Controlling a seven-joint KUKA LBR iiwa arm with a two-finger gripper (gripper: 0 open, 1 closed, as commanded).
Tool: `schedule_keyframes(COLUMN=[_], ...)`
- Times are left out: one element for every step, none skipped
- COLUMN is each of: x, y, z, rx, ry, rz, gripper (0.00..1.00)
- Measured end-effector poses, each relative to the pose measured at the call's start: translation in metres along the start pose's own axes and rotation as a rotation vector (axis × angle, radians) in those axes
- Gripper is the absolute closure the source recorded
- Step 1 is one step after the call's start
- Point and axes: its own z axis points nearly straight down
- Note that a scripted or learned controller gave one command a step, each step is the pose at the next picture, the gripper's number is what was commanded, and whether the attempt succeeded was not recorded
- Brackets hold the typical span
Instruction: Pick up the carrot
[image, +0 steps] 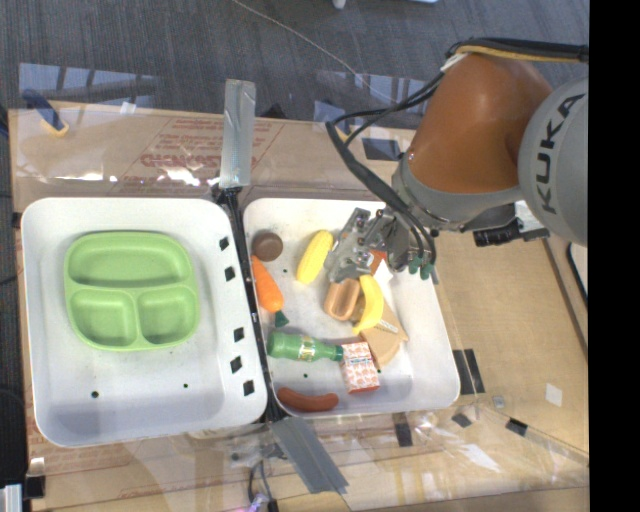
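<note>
The metal gripper (352, 252) hangs over the right bin (425, 345), above the hot dog bun; whether its jaws stand open or closed cannot be told from this slant. At its 6 o'clock lie one hot dog in a bun (342, 298) and one curved yellow banana (371, 302), touching. At 9 o'clock sits one smooth yellow lemon-like piece (315, 256), and past it one round brown piece (266, 245). The one carrot (267, 285), orange and tapered with a green tip, lies at 8 o'clock against the bin's left wall. Toward 6 o'clock lie one green bottle (303, 348), one red-printed carton (360, 366) and one sausage (308, 401). The left bin (60, 400) holds one green three-compartment plate (132, 289)
</note>
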Motion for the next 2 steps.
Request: schedule_keyframes(x=[0.031, 0.045], y=[-0.016, 0.057], z=[0.018, -0.012], rx=[0.003, 0.003], ry=[0.007, 0.003], rz=[0.535, 0.991], gripper=[1.00, 1.00])
